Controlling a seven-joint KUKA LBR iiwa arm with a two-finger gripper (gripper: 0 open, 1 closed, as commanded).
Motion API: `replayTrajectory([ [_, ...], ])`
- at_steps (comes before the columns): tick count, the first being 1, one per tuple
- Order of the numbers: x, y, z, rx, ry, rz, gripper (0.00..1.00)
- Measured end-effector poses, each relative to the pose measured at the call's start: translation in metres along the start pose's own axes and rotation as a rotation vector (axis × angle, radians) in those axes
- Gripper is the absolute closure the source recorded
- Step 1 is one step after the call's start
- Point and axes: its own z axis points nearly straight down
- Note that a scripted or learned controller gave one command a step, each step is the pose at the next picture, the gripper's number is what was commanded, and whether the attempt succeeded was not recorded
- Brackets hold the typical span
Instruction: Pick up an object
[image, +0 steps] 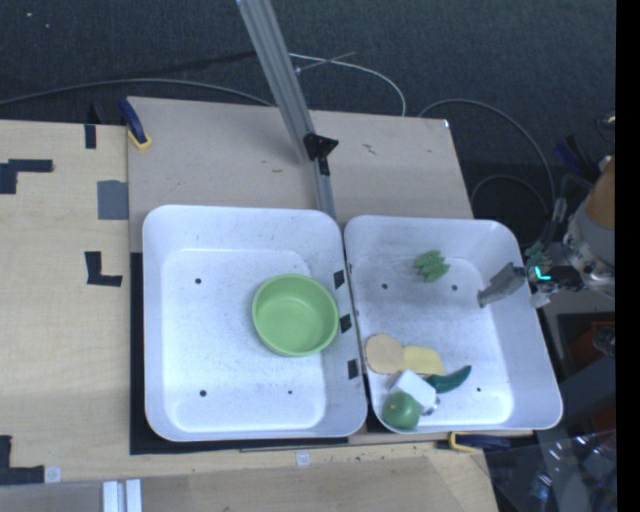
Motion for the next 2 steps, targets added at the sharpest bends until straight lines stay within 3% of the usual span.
replayTrajectory([
  [2,0.005,0.005,0.092,0.005,0.0,0.001,0.0],
])
